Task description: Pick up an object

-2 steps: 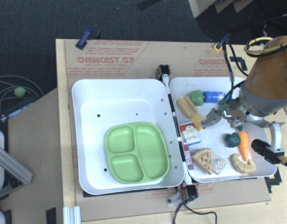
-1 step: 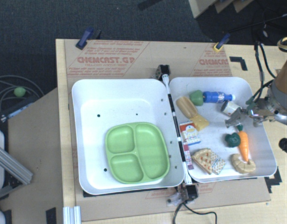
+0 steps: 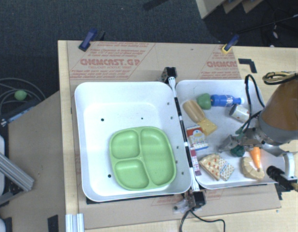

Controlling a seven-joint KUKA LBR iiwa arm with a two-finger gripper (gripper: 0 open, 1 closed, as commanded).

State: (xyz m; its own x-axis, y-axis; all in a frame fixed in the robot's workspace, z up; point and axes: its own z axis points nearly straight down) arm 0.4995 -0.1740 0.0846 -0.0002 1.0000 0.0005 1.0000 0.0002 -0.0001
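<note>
The right bin (image 3: 214, 87) holds several small items. A tan bottle-shaped piece (image 3: 193, 110) lies next to a yellow wedge (image 3: 208, 126). Behind them are a green ball (image 3: 204, 100), a blue bottle (image 3: 224, 100) and a pale cylinder (image 3: 239, 112). A red and white carton (image 3: 197, 137) lies by the left wall, and a cracker pack (image 3: 216, 166) sits near the front. At the front right, an orange carrot (image 3: 256, 156) leans on a bread roll (image 3: 250, 169). My gripper (image 3: 233, 143) hangs low over the bin's right half, just above a dark green object (image 3: 237, 152).
The left bin (image 3: 91, 105) holds a green divided plate (image 3: 141, 157). A black divider clip (image 3: 169, 73) sits between the bins at the back. My arm's orange band (image 3: 284, 105) rises over the right bin's edge, with a black cable (image 3: 250, 88) looping above it.
</note>
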